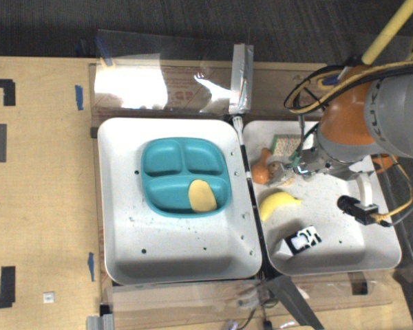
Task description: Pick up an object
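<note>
My gripper (289,167) reaches down into the right bin (378,249) near its back left, just right of a small orange object (261,173). A patterned card-like object (286,145) lies right behind it. A yellow banana-shaped object (278,203) lies in front of the gripper, apart from it. A black and white block (302,240) rests near the bin's front. The wrist hides the fingertips.
The left bin (124,239) holds a teal divided plate (186,175) with a yellow oval object (202,196) in its front right compartment. A black cable part (358,210) and orange wires hang at the right of the right bin. A clear panel (165,81) stands behind the bins.
</note>
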